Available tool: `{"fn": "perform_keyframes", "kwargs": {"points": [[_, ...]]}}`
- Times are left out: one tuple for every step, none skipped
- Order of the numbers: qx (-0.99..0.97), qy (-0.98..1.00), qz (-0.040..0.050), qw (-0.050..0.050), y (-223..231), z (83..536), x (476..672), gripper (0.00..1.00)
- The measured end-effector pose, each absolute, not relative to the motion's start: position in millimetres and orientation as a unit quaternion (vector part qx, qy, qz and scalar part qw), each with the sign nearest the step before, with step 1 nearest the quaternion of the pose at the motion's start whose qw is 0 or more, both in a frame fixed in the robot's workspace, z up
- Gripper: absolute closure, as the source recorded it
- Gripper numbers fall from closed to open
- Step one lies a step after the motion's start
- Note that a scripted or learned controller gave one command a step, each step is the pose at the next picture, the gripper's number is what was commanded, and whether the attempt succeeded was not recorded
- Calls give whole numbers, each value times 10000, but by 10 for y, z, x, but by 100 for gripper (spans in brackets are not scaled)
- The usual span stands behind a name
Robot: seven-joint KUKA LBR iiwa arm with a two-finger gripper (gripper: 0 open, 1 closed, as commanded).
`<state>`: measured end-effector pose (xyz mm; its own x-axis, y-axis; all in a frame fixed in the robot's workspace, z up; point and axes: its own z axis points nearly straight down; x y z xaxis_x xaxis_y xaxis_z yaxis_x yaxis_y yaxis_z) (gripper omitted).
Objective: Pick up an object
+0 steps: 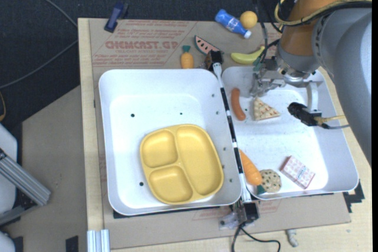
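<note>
Nearest to the camera, at the front wall of the right bin (pixel 322 147), we note a carrot (pixel 250 169), a cookie (pixel 270 180) touching it, and a pink packet (pixel 297 172) set a little apart. In the left bin (pixel 147 97), a yellow divided plate (pixel 180 162) lies flat in the near half.

Farther back in the right bin, the pizza slice (pixel 266 111) lies flat on the white floor. We take it as the likeliest candidate because it is closest to the tool. It is a pale tan wedge with red flecks; its broad crust edge faces the camera and its tip points away, toward the far wall. A red sausage (pixel 237 104) lies just beside it on the side of the left bin, near the dividing wall, long axis running near to far.

The end effector (pixel 261 87) hangs just beyond the tip of the wedge and above it, so the slice lies on its near side, close by. We cannot tell whether the end effector is wide or narrow, and nothing is seen held in it. In our judgement, the coming move calls for a small shift toward the camera and a descent.

Beyond the bins, a banana (pixel 247 56) rests on the counter (pixel 147 44).
</note>
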<state>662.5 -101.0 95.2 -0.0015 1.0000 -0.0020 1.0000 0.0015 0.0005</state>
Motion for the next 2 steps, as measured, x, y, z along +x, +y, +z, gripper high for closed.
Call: {"fn": "perform_keyframes", "kwargs": {"points": [[7066,7076,-7,7,-1010,950,6624,0],[7074,7068,-9,-7,-1261,842,6040,0]]}}
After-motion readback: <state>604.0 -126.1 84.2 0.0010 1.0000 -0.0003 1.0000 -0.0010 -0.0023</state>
